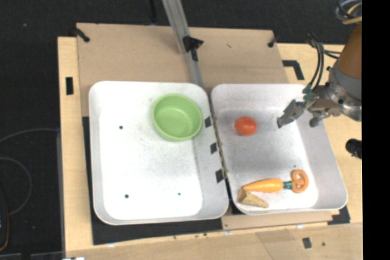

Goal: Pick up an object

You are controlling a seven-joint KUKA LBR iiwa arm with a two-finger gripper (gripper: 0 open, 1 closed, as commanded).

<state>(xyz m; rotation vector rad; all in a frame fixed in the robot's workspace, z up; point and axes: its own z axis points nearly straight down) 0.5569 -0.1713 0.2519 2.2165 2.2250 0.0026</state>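
Two white bins, no readable writing or labels. Right bin (317, 149): red ball (246, 126) at 9 o'clock, orange carrot toy (266, 185) and tan wedge (251, 198) at 6. Left bin (109, 155): green bowl (177, 117). Gripper (300, 114) at 3 o'clock, fingers apart, holding nothing. Step judged: approach. Next: descend over one object, close.
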